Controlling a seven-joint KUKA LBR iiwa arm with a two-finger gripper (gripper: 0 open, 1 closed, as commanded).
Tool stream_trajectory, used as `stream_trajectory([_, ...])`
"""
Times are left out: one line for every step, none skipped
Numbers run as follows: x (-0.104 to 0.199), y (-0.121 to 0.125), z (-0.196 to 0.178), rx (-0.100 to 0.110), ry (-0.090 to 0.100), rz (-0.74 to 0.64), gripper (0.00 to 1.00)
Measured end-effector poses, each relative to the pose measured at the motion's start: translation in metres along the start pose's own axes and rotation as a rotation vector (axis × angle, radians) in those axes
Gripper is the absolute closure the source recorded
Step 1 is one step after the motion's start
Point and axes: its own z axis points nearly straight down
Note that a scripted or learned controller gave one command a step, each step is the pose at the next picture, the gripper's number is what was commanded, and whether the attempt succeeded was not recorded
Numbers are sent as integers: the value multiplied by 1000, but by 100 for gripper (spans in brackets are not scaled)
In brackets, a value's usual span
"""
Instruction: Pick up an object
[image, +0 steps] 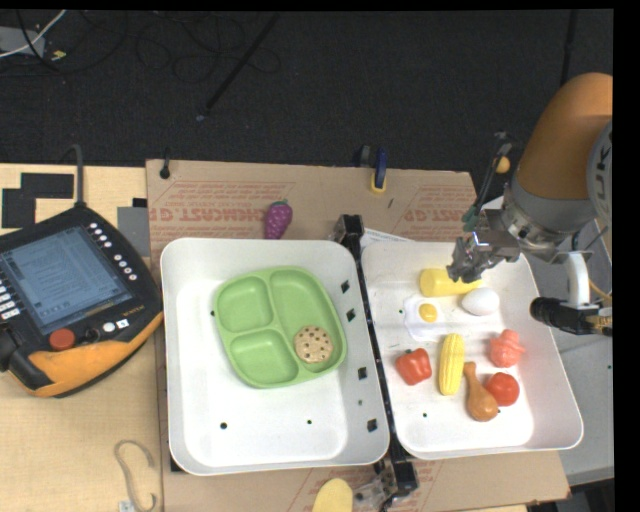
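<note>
My gripper (466, 266) hangs over the far part of the right bin (545, 425), right above a yellow cheese wedge (440, 283). Just in front of it lie a white egg (481, 301) and a fried egg (426, 313). Nearer the front are a red pepper (414, 366), a corn cob (451, 362), a pink piece (506, 348), a tomato (503, 387) and a brown drumstick (479, 397). Nothing shows between the fingers.
The left bin (190, 420) holds a green divided plate (240, 300) with a cookie (314, 345) in its right compartment. A purple grape bunch (278, 218) lies on the cardboard behind it. A teach pendant (65, 290) sits at far left, a yellow piece (333, 494) at the front edge.
</note>
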Motion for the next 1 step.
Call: stream_trajectory([51, 22, 17, 1, 0, 0, 100])
